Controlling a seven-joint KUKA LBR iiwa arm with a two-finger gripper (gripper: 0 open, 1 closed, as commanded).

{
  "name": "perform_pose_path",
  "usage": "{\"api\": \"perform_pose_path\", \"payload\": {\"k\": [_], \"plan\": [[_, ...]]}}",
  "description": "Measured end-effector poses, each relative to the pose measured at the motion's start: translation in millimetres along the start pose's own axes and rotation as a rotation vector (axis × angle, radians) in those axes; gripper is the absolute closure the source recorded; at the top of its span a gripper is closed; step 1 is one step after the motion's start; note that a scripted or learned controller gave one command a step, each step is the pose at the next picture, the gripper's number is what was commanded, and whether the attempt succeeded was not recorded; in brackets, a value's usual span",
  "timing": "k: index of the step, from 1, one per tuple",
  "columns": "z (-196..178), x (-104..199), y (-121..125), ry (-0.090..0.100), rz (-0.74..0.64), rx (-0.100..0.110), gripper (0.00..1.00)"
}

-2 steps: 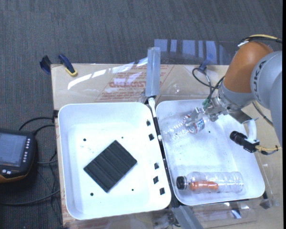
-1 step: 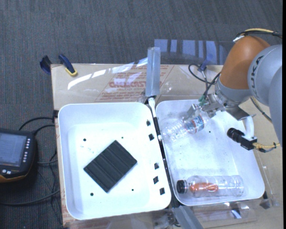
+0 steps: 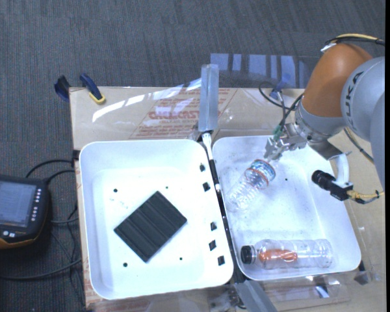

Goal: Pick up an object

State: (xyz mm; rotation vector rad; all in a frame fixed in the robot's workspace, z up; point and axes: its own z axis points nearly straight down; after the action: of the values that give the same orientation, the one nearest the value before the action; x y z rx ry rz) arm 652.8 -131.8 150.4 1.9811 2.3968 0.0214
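My gripper point(image 3: 275, 148) hangs over the back of the right bin point(image 3: 325, 207), reaching in from the upper right. Just below and left of it lies a crumpled clear bottle with a blue label point(image 3: 252, 183), slanted toward the bin's middle; the gripper tip is at or just above the bottle's upper end, and I cannot make out contact. A second clear bottle with a black cap and orange contents point(image 3: 287, 253) lies along the right bin's front wall. In the left bin point(image 3: 97, 174) a black ridged flat pad point(image 3: 151, 226) rests near the middle.
A divider with several black clips point(image 3: 211, 203) separates the bins. A clear upright strip point(image 3: 209, 99) stands behind them. Blue and yellow clamps point(image 3: 81, 88) sit at the bench's back left corner. A teach pendant point(image 3: 12, 210) lies on the floor at left.
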Motion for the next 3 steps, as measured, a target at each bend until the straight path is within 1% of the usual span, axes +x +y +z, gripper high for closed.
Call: {"api": "perform_pose_path", "payload": {"k": [1,2,3], "plan": [[1,0,-1,0.001,0.0,0.002,0.0],[60,10,-20,0.019,-0.113,0.028,0.0],[61,24,-53,0.021,-0.16,0.032,0.0]]}}
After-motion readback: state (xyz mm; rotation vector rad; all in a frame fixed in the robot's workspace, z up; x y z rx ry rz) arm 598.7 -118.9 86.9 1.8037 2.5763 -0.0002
